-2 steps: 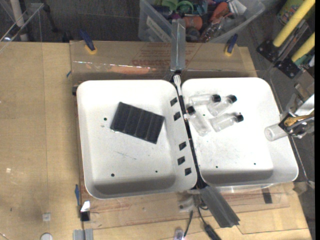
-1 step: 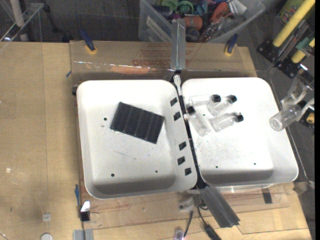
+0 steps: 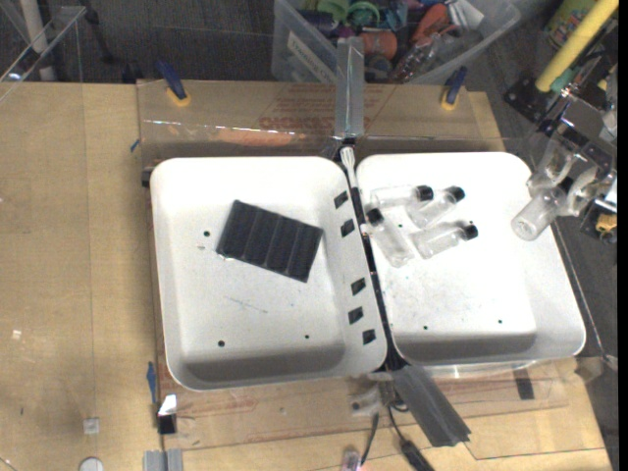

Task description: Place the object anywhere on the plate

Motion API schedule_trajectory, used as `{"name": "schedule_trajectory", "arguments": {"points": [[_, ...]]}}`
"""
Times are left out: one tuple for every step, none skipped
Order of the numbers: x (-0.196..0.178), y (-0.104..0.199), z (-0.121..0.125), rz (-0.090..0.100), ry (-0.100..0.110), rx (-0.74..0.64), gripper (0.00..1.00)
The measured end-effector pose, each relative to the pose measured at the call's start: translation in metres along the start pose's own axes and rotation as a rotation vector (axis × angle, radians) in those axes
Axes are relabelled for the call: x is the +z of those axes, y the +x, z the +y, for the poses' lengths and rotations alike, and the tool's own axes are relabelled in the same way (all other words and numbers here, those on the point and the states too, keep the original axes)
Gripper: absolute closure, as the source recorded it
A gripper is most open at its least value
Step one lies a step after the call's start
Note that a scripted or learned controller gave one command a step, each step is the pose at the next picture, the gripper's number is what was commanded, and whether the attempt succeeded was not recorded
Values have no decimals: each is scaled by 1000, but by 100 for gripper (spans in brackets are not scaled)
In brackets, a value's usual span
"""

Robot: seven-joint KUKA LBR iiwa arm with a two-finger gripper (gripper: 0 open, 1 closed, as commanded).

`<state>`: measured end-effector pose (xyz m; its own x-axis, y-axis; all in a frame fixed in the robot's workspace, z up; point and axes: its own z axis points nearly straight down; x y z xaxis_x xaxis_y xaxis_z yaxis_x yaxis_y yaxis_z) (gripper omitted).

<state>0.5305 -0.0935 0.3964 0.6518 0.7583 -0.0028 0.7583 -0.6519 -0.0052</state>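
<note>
The wooden bench (image 3: 78, 263) is filling most of the view and carrying two shallow white bins side by side. The left bin (image 3: 196, 332) is holding a dark ribbed rectangular plate (image 3: 269, 240), lying flat and turned a little askew, toward the bin's 11 o'clock area. The right bin (image 3: 491, 302) is holding a loose cluster of clear little bottles with black caps (image 3: 422, 222), lying on their sides at about its 11 o'clock, near the divider between the bins. A clear crate of colourful toys (image 3: 392, 13) is sitting beyond the bins at the view's 12 o'clock. The arm (image 3: 589, 165) is reaching in at the view's 3 o'clock, and its claw (image 3: 549, 199) is hanging over the right bin's 2 o'clock edge. One more clear bottle (image 3: 531, 219) is showing at the claw's tip, above the bin rim, seemingly pinched there, though the fingers themselves are too blurred to tell for sure.
</note>
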Motion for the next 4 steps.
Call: {"name": "schedule_trajectory", "arguments": {"points": [[-28, 4, -2, 2, -6, -128, 100], [-38, 21, 8, 1, -8, -297, 100], [-38, 33, 38, 1, -8, -393, 100], [-38, 21, 49, 2, -6, -156, 100]]}}
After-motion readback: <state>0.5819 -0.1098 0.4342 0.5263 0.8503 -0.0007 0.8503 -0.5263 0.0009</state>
